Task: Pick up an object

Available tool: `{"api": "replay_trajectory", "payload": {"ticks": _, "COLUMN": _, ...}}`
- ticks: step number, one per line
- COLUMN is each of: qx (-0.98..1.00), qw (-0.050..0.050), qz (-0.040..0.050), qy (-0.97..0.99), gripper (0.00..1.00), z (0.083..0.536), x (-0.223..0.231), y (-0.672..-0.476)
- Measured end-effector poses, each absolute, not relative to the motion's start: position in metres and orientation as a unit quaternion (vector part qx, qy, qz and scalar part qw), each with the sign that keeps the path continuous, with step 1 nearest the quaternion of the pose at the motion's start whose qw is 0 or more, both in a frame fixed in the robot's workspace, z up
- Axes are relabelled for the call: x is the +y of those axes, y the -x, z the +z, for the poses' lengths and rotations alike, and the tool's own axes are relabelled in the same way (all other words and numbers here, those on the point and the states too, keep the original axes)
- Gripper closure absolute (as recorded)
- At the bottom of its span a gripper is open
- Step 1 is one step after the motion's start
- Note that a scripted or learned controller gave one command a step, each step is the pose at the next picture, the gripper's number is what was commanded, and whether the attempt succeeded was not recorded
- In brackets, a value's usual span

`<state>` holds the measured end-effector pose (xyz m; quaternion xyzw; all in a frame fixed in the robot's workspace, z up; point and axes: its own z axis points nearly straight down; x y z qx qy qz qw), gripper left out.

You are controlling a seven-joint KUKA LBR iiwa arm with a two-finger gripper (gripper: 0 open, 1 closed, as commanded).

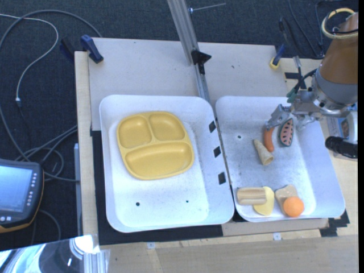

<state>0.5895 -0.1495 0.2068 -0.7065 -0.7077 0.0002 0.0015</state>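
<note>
The watermelon slice (286,132) lies in the upper part of the right bin (318,169), at the right of the frame, with its long axis almost up-down in the picture, and just left of it are a small carrot (268,139) and a beige cone piece (263,152). The gripper (291,117) hangs directly above the upper end of the slice, so I judge the slice is the nearest thing to take, but whether the jaws are released or clenched I cannot tell from here. More food (272,200) sits at the lower edge of this bin, a yellow divided plate (154,144) is in the left bin (114,209), and both bins rest on the pale tabletop (142,67), with cables on the dark floor (40,95) around.
</note>
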Motion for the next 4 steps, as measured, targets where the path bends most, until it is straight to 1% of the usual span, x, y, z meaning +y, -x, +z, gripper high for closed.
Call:
{"api": "replay_trajectory", "payload": {"ticks": 1, "qx": -0.708, "qw": 0.001, "qz": 0.0, "qy": 0.707, "gripper": 0.0, "z": 0.207, "x": -0.15, "y": -0.59}}
{"api": "replay_trajectory", "payload": {"ticks": 2, "qx": -0.707, "qw": 0.004, "qz": 0.0022, "qy": 0.707, "gripper": 0.0, "z": 0.144, "x": -0.147, "y": -0.586}}
{"api": "replay_trajectory", "payload": {"ticks": 3, "qx": -0.707, "qw": 0.004, "qz": 0.002, "qy": 0.707, "gripper": 0.0, "z": 0.091, "x": -0.146, "y": -0.584}}
{"api": "replay_trajectory", "payload": {"ticks": 4, "qx": -0.708, "qw": 0.001, "qz": -0.0008, "qy": 0.707, "gripper": 1.0, "z": 0.106, "x": -0.146, "y": -0.587}}
